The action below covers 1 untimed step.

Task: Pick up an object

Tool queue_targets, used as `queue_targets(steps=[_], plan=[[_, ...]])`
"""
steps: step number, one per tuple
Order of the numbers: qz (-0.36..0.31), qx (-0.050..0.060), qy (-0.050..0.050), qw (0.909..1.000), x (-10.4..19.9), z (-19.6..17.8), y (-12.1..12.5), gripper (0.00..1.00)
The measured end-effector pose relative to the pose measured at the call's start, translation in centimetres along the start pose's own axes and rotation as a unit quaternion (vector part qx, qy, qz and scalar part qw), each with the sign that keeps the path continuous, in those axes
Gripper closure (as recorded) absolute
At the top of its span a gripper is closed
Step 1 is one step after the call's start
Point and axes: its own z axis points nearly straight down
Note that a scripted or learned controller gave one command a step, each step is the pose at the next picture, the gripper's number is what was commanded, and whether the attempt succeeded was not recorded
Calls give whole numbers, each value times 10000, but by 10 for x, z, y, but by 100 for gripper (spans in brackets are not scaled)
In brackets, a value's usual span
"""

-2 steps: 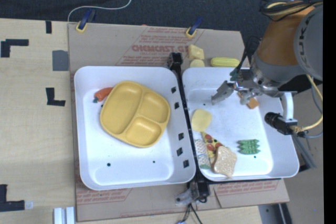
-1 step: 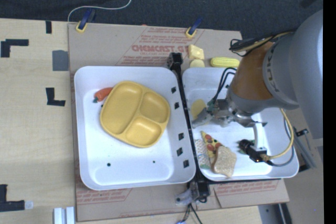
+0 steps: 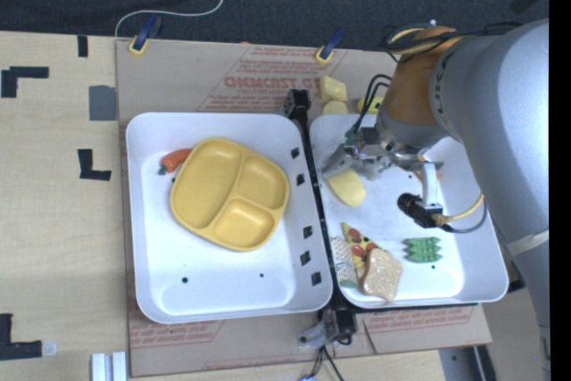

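My gripper (image 3: pixel 355 158) is low in the right bin (image 3: pixel 473 281), near its upper left corner, hanging from the grey arm with the orange band. Just below it lies a pale yellow rounded piece (image 3: pixel 348 188), close to the gripper or touching it; which one I cannot make out. Lower in the same bin are a pizza slice (image 3: pixel 354 245), a slice of bread (image 3: pixel 384 274) and a green pea pod (image 3: pixel 423 249).
The left bin (image 3: pixel 152 281) holds a yellow divided plate (image 3: pixel 230 194) and an orange carrot piece (image 3: pixel 174 160) at its left. Two pale yellow chunks (image 3: pixel 333 90) lie on the cardboard beyond the right bin. A black divider (image 3: pixel 308 192) runs between the bins.
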Motion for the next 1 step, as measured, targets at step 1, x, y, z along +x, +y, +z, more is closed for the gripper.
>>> queue_targets(steps=[1], plan=[[7, 17, 5, 10000, 0, 0, -2, 0]])
